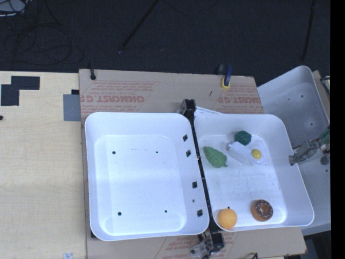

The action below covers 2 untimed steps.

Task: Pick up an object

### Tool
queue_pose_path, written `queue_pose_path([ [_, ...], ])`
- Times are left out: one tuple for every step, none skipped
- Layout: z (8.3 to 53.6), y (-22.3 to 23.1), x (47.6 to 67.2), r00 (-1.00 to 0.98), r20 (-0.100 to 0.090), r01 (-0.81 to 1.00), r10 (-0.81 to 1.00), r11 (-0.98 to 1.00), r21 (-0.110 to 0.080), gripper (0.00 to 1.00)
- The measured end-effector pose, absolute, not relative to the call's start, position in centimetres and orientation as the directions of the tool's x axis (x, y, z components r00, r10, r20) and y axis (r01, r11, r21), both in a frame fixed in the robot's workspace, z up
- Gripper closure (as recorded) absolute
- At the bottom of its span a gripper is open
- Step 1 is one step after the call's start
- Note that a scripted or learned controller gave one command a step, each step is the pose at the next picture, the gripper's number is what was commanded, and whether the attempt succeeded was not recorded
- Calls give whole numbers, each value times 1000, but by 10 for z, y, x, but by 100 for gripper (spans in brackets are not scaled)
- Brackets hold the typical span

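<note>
"Over at the right edge, beside the right bin [294,171], is that metal piece the gripper [304,151]?"

"I take it so, though it is small and blurred. Whether it is parted or closed I cannot tell, and I see nothing held in it."

"So which step is this?"

"The approach, I judge; no pick is made yet. All the candidates lie in the right bin: a green leafy piece [214,157], a dark green lump [242,137], a pale item with a yellow spot [249,154], an orange ball [227,218] and a brown ring [262,210]."

"And next?"

"Travel in over the bin wall, choose one thing and descend squarely. The ball sits in the corner, so it looks awkward."

"Any writing?"

"Red print on the cardboard [161,93] under the bins, upside down; I cannot read it surely."
</note>
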State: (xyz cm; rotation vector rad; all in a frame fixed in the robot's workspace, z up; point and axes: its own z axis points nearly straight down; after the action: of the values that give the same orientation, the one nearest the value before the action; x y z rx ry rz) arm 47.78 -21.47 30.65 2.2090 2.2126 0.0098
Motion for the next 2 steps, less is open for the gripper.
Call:
queue_pose_path([
  [293,-214,490,-1,-1,1000,1000,1,-2,0],
  [291,-215,496,-1,-1,1000,1000,1,-2,0],
])
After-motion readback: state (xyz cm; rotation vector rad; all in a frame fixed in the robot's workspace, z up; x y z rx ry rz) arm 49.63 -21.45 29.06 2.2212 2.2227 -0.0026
